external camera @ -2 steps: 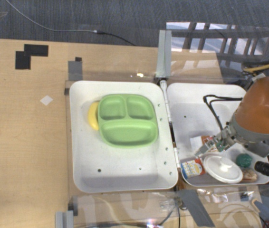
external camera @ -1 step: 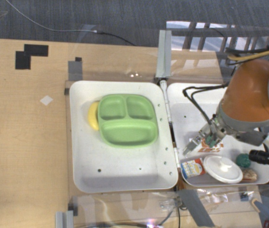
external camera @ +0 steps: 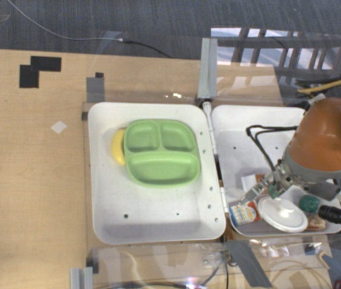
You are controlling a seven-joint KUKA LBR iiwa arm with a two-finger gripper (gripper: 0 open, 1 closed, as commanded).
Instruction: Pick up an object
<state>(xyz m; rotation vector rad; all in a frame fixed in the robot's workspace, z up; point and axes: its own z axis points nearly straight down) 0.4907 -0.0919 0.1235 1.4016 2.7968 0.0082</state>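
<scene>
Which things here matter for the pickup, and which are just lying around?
Job:
- hand, low in the right bin
- white lid
- small packet
- teal piece

Lying about:
- green divided tray in the left bin
- yellow item beside it

Two shallow white bins, the left bin [external camera: 107,221] and the right bin [external camera: 234,122], sit side by side on a light wooden bench [external camera: 32,179] marked with black squares [external camera: 38,70], beyond it dark carpet [external camera: 128,8].

Green divided tray [external camera: 161,152] lies flat in the left bin, overlapping a yellow object [external camera: 117,147]
</scene>
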